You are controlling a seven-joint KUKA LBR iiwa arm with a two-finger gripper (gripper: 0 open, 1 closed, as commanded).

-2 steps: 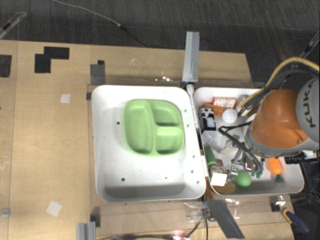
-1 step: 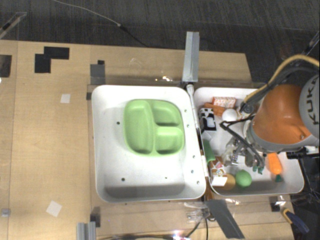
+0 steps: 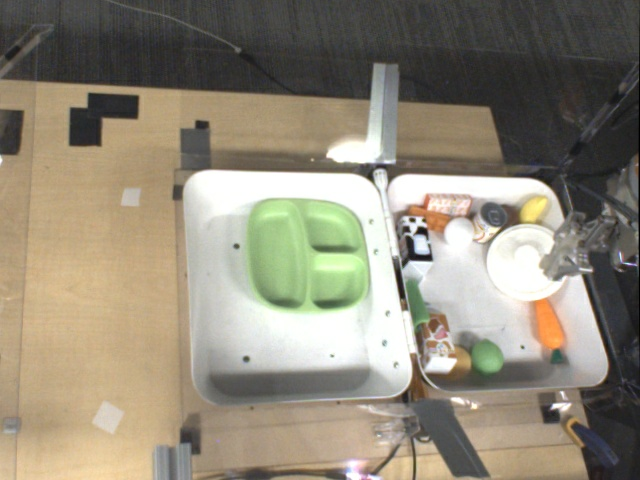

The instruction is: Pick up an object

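The two metal fingers [image 3: 557, 260] hang over the 3 o'clock rim of the round white plastic bowl [image 3: 520, 260]; whether they are spread or pressed together cannot be told, and nothing shows between them. The silver gripper [image 3: 566, 253] reaches in from 3 o'clock over the right white bin [image 3: 590, 363].

Around the bowl:
- at 12 o'clock, a small yellow lemon-like toy [image 3: 534, 209] and a dark round can [image 3: 493, 214];
- at 10 o'clock, a white ball [image 3: 459, 231] and, beyond it, an orange-and-white flat packet [image 3: 447, 206];
- at 5 o'clock, an orange toy carrot [image 3: 549, 328];
- at 7 o'clock, a green ball [image 3: 487, 357] beside a brown-and-red carton [image 3: 440, 343];
- at 9 o'clock, a black-and-white box [image 3: 415, 238] against the bin's wall.

The left white bin [image 3: 215, 368] holds a green compartment tray [image 3: 305, 253].
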